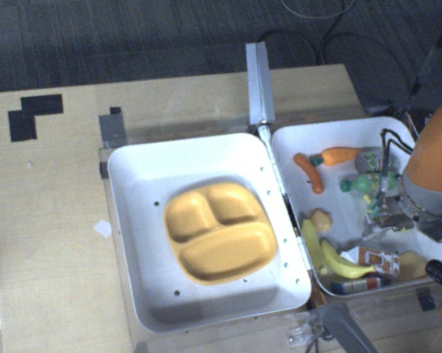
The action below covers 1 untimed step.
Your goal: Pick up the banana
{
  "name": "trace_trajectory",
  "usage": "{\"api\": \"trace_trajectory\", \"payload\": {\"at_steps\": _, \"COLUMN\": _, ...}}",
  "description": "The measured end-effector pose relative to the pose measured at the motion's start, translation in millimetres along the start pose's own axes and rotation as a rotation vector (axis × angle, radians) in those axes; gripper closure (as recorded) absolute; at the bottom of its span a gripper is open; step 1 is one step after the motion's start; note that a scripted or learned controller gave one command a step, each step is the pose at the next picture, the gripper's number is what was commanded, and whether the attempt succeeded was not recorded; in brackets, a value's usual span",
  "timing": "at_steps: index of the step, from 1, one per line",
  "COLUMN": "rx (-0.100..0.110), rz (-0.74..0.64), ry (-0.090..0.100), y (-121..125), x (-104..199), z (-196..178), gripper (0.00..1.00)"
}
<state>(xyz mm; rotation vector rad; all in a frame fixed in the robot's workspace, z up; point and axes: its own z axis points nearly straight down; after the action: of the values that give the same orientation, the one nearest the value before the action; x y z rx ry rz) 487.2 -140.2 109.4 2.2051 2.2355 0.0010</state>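
from my seat i see the banana (341, 263) lying in the right bin (325, 134), down near its front edge, with a second greenish-yellow piece (312, 245) curving up along the divider just beside it. a small packet (379, 258) lies just to the banana's right. further back in that bin sit a red sausage-shaped thing (312, 172) and a carrot (340, 155). the gripper (383, 212) hangs over the right side of that bin, near a green item (361, 183), apart from the banana; how it's set i cannot tell, the tip is too cluttered to read. the left bin (141, 248) holds a yellow divided tray (219, 230) in its middle
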Motion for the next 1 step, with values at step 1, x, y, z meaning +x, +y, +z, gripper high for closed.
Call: {"api": "trace_trajectory", "payload": {"at_steps": 1, "rx": -0.008, "rz": 0.522, "ry": 0.004, "y": 3.1, "x": -35.8, "z": 19.8, "gripper": 1.0}}
